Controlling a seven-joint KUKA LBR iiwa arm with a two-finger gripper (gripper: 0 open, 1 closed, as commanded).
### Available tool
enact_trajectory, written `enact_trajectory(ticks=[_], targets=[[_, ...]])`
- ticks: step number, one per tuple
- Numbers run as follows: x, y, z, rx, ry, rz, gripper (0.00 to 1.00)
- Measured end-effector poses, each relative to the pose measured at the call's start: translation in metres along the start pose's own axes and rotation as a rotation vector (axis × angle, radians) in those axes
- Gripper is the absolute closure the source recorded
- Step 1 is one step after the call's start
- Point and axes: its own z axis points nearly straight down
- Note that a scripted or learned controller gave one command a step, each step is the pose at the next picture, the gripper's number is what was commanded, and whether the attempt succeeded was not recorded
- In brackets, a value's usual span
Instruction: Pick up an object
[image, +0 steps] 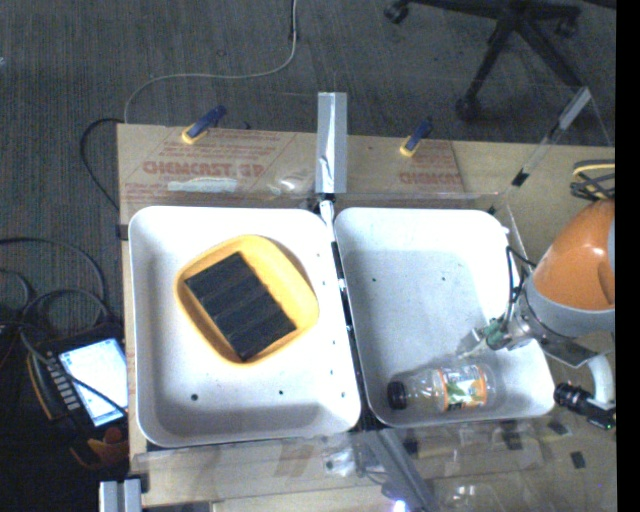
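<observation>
Bottle (441, 388) lying on its side near the front edge of the right bin (420, 260), cap pointing toward the left bin (160, 400). We are seeing the arm (575, 270) reaching over the right bin's right rim; whether the end effector (492, 335) is open, we cannot tell. A yellow dish (290, 268) holding a dark slab (240, 300) is resting in the left bin.

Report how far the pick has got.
Done: the arm is over the right bin's right edge. In hand: nothing visibly held; the gripper sits just above the bottle, which lies on its side on the bin floor. Left: grasp and lift. The yellow dish sits in the left bin.
</observation>
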Motion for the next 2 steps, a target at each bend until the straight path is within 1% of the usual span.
enact_trajectory(ticks=[1, 2], targets=[[0.0556, 0.0541, -0.0934, 0.015, 0.0, 0.355, 1.0], [0.0553, 0.0539, -0.0934, 0.016, -0.001, 0.356, 0.0]])
